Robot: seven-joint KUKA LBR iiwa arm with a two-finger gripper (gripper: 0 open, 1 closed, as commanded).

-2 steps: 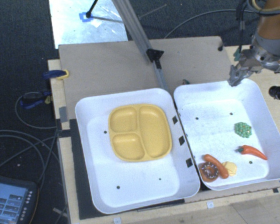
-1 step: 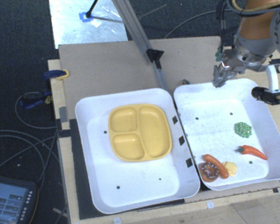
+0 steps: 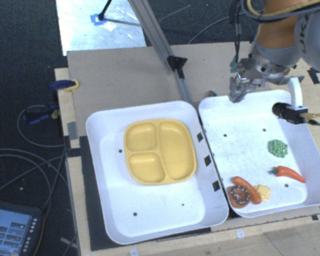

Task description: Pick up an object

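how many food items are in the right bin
5. Green piece right of centre; orange carrot below it; near the front edge, a sausage, a chocolate donut touching it, and a small yellow piece. More might hide under the arm.

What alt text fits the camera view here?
The gripper hangs over the right bin's far edge, away from the toy foods near its front: green cluster, carrot, sausage, donut. A yellow divided plate sits in the left bin.

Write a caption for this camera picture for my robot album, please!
Robot gripper hovers over the right bin, far from the toy foods; a yellow tray sits in the left bin.
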